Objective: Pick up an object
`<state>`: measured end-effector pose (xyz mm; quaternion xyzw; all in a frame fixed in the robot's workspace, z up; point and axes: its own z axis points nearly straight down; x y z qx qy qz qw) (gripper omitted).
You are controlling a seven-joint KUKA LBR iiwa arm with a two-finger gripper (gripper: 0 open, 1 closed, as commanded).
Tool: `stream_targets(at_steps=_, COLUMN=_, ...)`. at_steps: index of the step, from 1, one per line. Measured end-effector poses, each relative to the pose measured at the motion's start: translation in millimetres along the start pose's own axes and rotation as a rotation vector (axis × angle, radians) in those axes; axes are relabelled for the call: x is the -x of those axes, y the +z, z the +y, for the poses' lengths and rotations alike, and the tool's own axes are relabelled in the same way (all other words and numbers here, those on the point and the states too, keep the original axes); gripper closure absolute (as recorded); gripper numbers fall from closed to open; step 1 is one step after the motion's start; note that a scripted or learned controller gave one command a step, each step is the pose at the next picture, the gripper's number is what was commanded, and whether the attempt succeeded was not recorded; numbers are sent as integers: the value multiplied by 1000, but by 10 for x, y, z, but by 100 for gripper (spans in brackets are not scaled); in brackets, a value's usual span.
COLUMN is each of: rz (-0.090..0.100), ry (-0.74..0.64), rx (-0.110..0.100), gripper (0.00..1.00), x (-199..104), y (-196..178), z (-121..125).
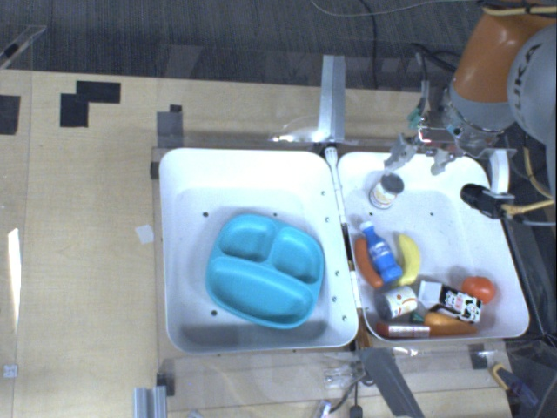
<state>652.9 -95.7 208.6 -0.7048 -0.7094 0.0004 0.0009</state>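
Note:
My gripper [419,158] hangs over the back of the right bin [492,233]. It is open, its two fingers spread apart with nothing between them. Just below and left of it, a small round jar with a dark lid [385,187] rests on the bin floor. Toward the front of this bin lie a blue bottle [380,251], a yellow banana [409,258], a red-orange sausage [366,265], a small can [400,301], a black-and-white carton [459,303], an orange-red ball [479,288] and an orange stick [448,324].
A blue divided plate [265,268] lies in the left bin [187,198]. A metal post [332,94] stands behind the wall between the bins. A black part [480,198] juts over the right bin's right rim. The arm's orange band [492,46] sits at the top right.

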Motion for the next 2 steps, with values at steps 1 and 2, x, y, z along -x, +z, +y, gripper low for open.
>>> stream_targets(at_steps=1, rz=1, ry=-5, rx=0, gripper=100, x=-15, y=-88, z=9)
stream_targets(at_steps=2, rz=-2, ry=-96, rx=5, gripper=100, x=218, y=-1150, z=165)
